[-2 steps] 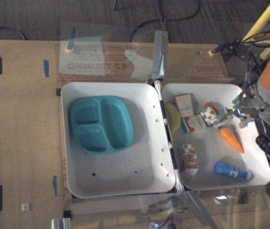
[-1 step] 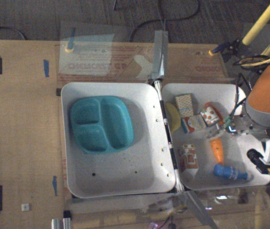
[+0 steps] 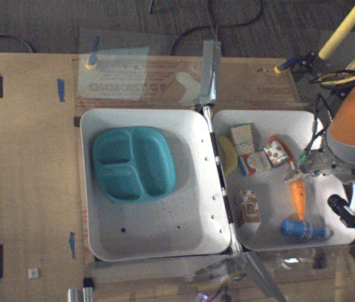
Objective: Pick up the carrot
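The orange carrot [image 3: 298,198] lies in the right bin [image 3: 262,119], near its right side, pointing toward the front edge. My gripper [image 3: 303,170] hangs just above the carrot's far end, at the tip of the grey arm with the orange band [image 3: 353,123]. Whether it touches the carrot is hidden by the wrist.
The right bin also holds a blue bottle [image 3: 303,229] in front of the carrot, a red and white carton [image 3: 278,150], two small boxes [image 3: 242,138] [image 3: 249,207], another carton [image 3: 256,163] and a yellow item [image 3: 227,155]. A teal divided plate [image 3: 133,163] sits in the left bin [image 3: 164,238].
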### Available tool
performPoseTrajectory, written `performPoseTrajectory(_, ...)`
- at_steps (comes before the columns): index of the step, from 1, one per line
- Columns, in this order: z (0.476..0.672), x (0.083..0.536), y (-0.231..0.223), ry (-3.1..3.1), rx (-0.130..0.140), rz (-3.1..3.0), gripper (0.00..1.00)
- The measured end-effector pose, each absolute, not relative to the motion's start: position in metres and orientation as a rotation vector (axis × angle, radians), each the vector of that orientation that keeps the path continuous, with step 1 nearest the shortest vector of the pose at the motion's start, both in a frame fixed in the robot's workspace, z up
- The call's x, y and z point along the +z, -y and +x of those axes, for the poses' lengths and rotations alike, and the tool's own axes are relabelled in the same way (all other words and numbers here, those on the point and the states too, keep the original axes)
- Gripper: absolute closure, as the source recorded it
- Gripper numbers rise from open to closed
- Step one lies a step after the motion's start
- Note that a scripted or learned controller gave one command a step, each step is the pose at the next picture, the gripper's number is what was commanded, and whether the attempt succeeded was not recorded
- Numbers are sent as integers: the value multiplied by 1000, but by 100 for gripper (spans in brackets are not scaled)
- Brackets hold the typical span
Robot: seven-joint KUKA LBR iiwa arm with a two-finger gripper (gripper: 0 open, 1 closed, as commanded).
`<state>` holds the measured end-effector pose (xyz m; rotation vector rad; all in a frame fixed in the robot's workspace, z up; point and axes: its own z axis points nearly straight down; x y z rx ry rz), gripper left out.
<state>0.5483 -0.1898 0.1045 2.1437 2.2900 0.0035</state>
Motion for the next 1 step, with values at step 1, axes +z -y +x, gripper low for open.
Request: performPoseTrajectory(1,575,177,185,-2086,0,2346,100)
